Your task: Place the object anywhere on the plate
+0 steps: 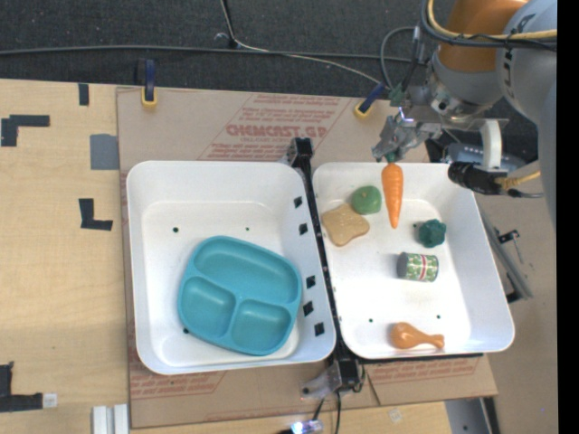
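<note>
Carrot hanging from the tool over the right bin

The tool (395,155) is clenched on the top of the carrot (392,194), which hangs upright above the right bin (493,289); the blue plate (239,295) lies in the left bin (149,242).

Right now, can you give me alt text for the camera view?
The gripper dangles a carrot above the right bin, where five toys lie. The blue plate sits in the left bin.
</note>
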Robot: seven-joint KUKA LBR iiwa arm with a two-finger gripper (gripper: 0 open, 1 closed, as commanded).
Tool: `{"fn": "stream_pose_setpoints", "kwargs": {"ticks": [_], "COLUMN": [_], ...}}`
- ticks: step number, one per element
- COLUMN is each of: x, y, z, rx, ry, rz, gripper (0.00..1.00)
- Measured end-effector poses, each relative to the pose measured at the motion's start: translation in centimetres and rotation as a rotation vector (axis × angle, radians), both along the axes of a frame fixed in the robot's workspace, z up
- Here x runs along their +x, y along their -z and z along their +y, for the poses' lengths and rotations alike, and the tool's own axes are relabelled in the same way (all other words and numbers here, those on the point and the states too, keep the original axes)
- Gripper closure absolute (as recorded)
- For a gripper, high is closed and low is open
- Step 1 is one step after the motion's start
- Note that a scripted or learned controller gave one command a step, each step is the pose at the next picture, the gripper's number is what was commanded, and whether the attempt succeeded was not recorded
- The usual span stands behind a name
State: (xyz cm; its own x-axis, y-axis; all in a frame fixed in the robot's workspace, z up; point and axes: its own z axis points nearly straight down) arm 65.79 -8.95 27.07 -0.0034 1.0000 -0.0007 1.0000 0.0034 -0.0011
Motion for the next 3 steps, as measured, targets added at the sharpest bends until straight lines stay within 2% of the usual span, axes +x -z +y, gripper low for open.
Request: {"fn": "stream_pose_setpoints", "kwargs": {"ticks": [2, 3], "x": [-1.6, -4.0], "y": [3.5, 3.7], "z": [11.2, 15.9], "rx": [0.001, 0.001], "ry": [-0.002, -0.001], "rz": [0.003, 0.003], "gripper": [1.0, 1.0]}}
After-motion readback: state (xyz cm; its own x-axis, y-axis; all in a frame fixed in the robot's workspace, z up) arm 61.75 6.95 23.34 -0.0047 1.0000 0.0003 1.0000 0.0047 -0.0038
